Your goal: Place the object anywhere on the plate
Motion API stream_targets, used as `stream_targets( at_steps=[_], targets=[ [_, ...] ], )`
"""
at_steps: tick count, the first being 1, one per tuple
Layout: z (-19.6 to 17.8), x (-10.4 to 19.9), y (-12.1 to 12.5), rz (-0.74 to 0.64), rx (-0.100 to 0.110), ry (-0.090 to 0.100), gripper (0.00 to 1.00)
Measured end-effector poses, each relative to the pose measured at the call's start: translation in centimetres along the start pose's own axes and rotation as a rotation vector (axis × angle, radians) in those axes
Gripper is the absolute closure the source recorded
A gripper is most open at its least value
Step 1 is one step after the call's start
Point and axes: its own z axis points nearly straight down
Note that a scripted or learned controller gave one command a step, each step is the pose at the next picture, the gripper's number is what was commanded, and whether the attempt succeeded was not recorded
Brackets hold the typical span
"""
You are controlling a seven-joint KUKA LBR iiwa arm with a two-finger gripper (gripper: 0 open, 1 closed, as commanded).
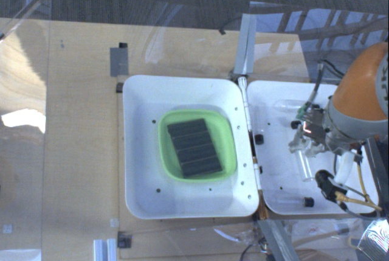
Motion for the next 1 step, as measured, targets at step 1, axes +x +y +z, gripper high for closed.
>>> stream_targets(
  at_steps=[1],
  targets=[
    [1.32,7.56,-3.01,-0.109,0.002,0.001,1.0]
  ],
)
